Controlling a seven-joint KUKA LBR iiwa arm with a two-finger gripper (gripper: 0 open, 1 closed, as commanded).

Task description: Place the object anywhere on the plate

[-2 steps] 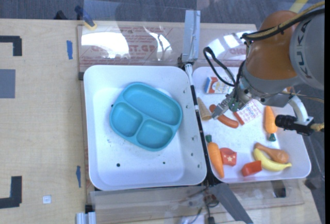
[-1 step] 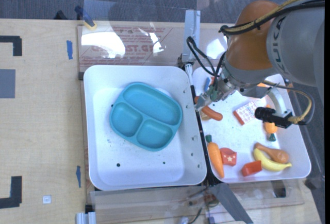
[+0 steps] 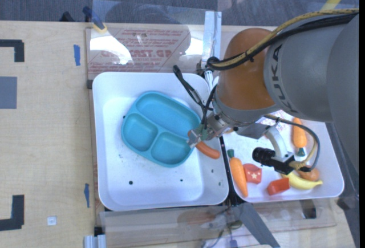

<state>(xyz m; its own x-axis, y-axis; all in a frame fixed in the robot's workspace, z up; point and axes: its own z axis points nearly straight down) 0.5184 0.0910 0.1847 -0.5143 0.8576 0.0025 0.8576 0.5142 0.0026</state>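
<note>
One orange carrot clamped in pincer at blue plate's right rim; early release risks missing.

Robot lab bench.
Pale wood bench with black markers, two white bins, taped plastic sheet at 12 o'clock.

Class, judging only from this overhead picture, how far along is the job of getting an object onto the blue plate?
Done: the hand has reached the left bin, at the blue plate's right edge. In hand: a small orange piece lies by its tip; whether it is gripped is unclear. Left: getting that piece onto the plate, since it lies beside the rim.
</note>
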